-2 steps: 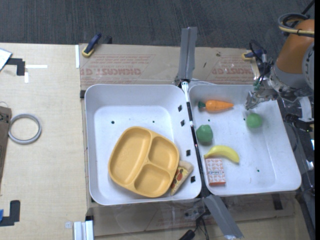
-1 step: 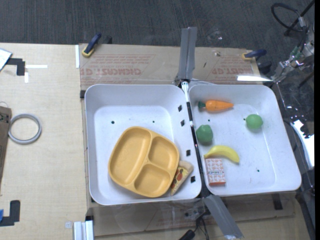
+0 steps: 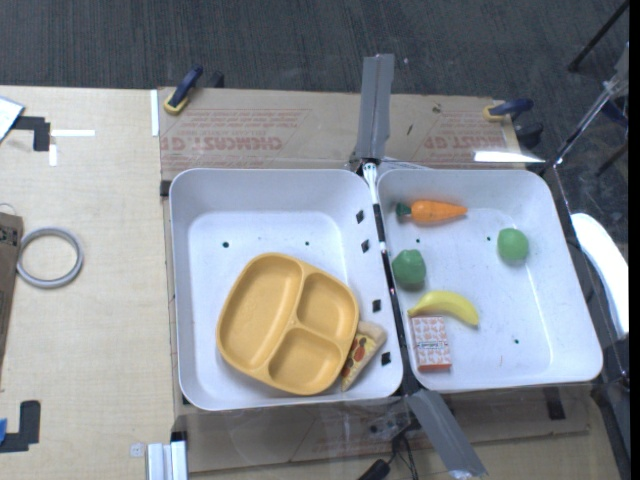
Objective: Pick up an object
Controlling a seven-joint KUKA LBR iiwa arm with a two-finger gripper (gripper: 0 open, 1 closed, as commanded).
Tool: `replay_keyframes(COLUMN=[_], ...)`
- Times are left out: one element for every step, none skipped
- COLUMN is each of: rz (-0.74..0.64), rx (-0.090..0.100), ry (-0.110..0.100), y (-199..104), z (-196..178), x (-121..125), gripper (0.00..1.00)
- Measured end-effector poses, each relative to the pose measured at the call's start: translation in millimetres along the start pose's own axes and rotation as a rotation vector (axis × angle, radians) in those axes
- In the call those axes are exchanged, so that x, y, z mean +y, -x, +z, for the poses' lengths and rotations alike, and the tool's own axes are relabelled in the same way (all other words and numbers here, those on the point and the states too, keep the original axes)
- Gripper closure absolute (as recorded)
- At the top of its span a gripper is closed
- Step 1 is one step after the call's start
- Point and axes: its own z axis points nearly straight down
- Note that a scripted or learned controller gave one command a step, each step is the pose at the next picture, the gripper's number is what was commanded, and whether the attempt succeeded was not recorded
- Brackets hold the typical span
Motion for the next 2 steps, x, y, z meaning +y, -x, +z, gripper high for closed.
replay_keyframes(rz=[-0.004,-0.007], rx=[-0.002,-0.004], ry=[-0.002,-0.003], y=[0.0,-0.1], z=[-6.9,-14.5], x=[1.4,2.9], gripper=[1.00,1.00])
